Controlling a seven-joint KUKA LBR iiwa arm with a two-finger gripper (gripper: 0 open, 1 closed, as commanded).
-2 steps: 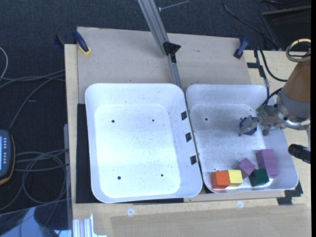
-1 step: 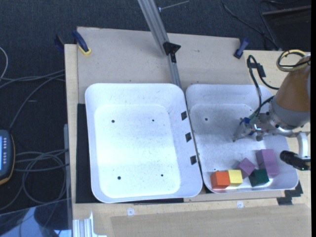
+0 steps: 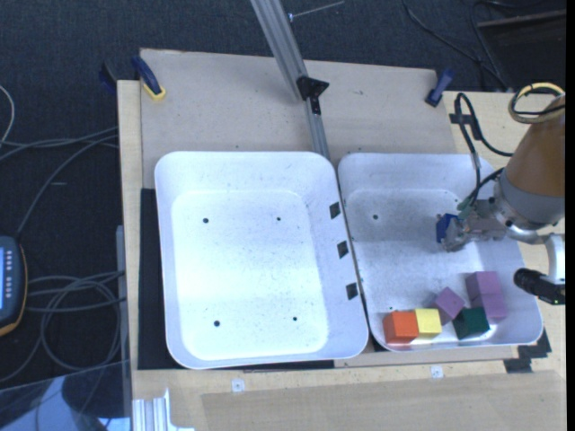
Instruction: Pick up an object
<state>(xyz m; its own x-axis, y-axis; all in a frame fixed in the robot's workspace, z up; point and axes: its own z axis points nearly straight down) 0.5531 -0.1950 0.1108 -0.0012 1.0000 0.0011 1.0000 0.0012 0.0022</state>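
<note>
2 shallow white bins sit side by side on the bench, and all the candidates for picking lie in the right bin (image 3: 377,187), bunched in its near corner. From left to right they are an orange block (image 3: 402,325), a yellow block (image 3: 428,321), a small purple block (image 3: 449,301) set at a tilt, a green block (image 3: 471,322) and a taller purple block (image 3: 488,294). The orange and yellow ones touch, and the rest are packed just beside each other against the bin's near wall. The left bin (image 3: 180,178) has only its speckled floor to offer.

The gripper (image 3: 452,233) hangs over the middle of the right bin, near its right side, beneath the orange-banded wrist of the arm (image 3: 537,173). Something blue sits at its tip (whether that is part of the tool or a small object is too blurred to settle), and I cannot tell how far it is parted or whether it has hold of anything.

What the next move turns on, as I judge it, is direction: the cluster lies toward the near edge of the bin from the gripper, with the small purple block closest, almost straight below it in the view. That block's diagonal set means the wrist would probably need turning to square up, and its neighbours leave little room for a clean descent.
</note>
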